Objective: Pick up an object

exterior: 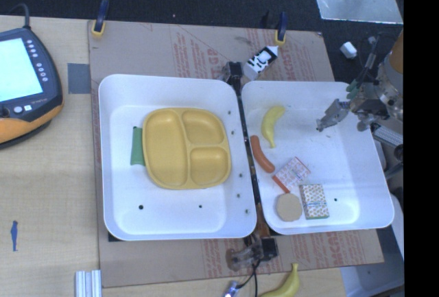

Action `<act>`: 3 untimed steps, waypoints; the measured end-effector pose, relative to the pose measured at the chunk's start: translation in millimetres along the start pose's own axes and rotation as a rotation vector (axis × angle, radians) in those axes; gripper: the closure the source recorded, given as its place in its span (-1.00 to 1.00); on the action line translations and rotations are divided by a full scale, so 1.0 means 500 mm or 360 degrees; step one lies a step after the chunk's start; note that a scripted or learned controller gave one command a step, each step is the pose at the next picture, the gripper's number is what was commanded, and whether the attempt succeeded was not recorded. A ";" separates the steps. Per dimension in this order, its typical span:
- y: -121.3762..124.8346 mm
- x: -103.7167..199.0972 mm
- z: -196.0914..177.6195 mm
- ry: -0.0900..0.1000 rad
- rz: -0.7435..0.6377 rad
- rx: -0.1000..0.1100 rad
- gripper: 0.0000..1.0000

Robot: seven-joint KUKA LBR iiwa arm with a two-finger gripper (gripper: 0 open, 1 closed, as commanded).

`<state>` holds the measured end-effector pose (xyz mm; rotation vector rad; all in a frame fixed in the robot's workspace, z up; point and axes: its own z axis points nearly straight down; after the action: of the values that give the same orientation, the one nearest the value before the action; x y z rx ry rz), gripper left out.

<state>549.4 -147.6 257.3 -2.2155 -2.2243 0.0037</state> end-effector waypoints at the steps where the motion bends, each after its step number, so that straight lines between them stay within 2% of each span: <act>1: 0.005 0.090 0.176 -0.0002 -0.0003 0.0002 -1.00; 2: 0.088 0.108 0.299 -0.0004 -0.0003 0.0000 -1.00; 3: 0.191 0.097 0.331 0.0001 0.0001 -0.0001 -1.00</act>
<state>644.2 -98.6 91.7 -2.2158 -2.2237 0.0020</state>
